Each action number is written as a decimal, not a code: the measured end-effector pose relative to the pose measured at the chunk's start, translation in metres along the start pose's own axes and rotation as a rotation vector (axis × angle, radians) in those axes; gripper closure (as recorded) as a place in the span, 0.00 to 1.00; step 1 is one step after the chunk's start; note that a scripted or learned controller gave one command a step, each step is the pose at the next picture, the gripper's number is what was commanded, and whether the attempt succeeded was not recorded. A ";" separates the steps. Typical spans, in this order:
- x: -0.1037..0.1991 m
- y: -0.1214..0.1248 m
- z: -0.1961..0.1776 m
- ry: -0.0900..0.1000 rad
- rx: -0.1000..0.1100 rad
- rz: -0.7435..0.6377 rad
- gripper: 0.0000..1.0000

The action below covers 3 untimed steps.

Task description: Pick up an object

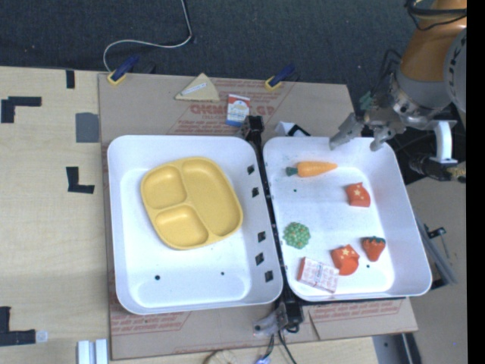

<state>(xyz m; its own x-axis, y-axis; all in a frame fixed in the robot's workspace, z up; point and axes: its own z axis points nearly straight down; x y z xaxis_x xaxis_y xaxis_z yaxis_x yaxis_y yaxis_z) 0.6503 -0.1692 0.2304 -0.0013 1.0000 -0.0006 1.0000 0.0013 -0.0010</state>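
Observation:
The right bin [394, 203] holds a toy carrot [312, 169] near its far edge, a red block [358, 195], a green broccoli piece [297, 235], a red tomato-like piece [345, 259], a strawberry [373, 247] and a small pink-and-white packet [318, 274]. My gripper [358, 136] hangs over the far right rim of that bin, to the right of and beyond the carrot. Its two fingers are spread apart with nothing between them.
The left bin [129, 279] carries a yellow divided plate [189, 202]. On the cardboard behind the bins lie a small red-and-white carton [238, 110] and a tan wedge [198, 89]. Blue clamps [281, 75] pin the cardboard's far edge.

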 end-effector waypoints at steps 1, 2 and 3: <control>-0.054 -0.042 0.143 -0.002 -0.003 0.001 0.00; -0.055 -0.041 0.133 -0.006 -0.008 0.001 1.00; 0.068 -0.051 0.041 0.001 -0.002 -0.002 1.00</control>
<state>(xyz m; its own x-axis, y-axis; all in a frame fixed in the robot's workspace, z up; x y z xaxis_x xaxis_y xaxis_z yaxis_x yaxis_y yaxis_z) 0.5989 -0.1010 0.1896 -0.0034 1.0000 0.0006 1.0000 0.0034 0.0012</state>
